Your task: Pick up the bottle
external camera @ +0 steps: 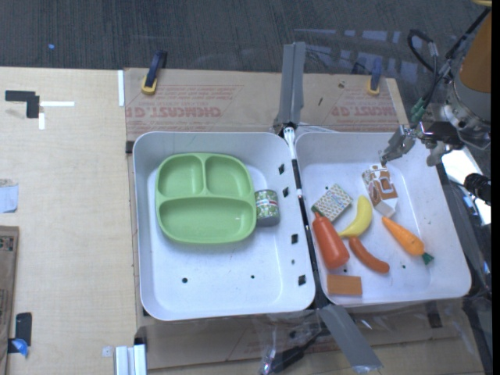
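The bottle (330,244) is orange-red with a narrower neck. It lies in the right bin (445,287) close to that bin's left wall, neck pointing to the back. My gripper (412,150) hangs over the back right part of the same bin, well to the right of the bottle and farther back. Its fingers (393,150) stand open with nothing between them, just above a small white and orange carton (380,187).
Beside the bottle lie a banana (358,219), a red sausage (368,255), a carrot (405,237), a patterned cracker box (333,201) and an orange block (344,286). The left bin (211,287) holds a green divided plate (205,198) and a small jar (267,207).
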`<control>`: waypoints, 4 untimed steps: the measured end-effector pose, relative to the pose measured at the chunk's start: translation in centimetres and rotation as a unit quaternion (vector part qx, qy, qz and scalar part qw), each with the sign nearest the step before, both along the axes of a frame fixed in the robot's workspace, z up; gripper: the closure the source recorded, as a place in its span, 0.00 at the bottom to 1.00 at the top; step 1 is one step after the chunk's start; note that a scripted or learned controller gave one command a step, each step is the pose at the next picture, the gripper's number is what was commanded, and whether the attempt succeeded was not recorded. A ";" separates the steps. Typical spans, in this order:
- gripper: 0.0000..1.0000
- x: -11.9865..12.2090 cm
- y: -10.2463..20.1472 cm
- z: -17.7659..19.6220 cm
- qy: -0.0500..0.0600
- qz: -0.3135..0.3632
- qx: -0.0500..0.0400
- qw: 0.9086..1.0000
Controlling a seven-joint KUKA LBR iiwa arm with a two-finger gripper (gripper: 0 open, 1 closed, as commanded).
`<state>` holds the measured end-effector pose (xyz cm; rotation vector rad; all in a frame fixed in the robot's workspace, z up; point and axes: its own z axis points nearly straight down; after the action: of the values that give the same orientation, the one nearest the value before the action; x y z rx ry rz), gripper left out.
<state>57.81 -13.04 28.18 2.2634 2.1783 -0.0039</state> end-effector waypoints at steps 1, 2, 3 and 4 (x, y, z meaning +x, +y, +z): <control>0.00 -3.8 -8.2 -8.2 0.001 0.003 0.001 1.000; 0.00 -8.9 -6.0 -5.3 0.001 -0.085 0.001 0.996; 0.00 -10.1 2.6 -4.9 0.001 -0.209 0.001 0.978; 0.00 -10.2 2.6 -10.7 0.002 -0.351 0.000 0.936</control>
<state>47.64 -10.40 17.52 2.8877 1.2461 -0.0092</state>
